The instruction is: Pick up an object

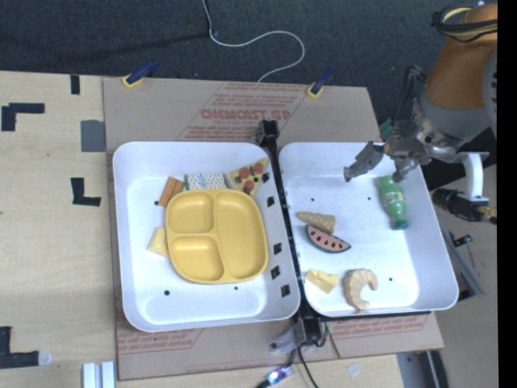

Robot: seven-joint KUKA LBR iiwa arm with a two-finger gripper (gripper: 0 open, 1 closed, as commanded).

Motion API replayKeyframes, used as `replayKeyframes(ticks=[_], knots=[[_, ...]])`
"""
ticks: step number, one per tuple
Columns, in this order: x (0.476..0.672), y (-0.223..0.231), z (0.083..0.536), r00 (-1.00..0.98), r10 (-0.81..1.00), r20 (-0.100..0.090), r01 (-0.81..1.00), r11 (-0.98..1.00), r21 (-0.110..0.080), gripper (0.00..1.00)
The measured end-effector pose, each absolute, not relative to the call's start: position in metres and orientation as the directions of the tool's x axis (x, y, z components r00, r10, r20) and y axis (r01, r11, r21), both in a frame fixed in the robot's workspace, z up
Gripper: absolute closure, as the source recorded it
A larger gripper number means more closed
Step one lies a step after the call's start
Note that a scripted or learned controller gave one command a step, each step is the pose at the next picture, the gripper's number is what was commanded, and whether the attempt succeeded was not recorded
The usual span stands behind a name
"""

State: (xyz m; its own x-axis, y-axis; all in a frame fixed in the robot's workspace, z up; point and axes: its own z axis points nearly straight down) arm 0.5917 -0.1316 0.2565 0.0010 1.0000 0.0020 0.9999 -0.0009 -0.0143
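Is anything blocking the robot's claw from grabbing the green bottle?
No, nothing visible blocks it. The gripper hovers with fingers spread just above the green bottle, which lies by itself in the right bin.

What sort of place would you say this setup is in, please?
Probably a robotics lab bench for grasping trials: two white bins sit on cardboard clamped to the bench, toy food such as a watermelon slice lies inside, and a robot arm reaches in.

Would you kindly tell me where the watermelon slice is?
The watermelon slice lies in the right bin, near its middle, just below the cone and above the croissant.
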Motion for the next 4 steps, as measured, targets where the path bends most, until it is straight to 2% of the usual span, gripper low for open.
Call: replayKeyframes(ticks=[1, 2, 4], knots=[[0.594, -0.131, 0.264, -0.002, 1.000, 0.000, 1.000, 0.002, -0.002, 0.00], [0.595, -0.138, 0.218, -0.001, 1.000, -0.001, 1.000, 0.001, -0.005, 0.00], [0.581, -0.124, 0.095, -0.002, 1.000, 0.001, 1.000, 0.002, -0.008, 0.00]])
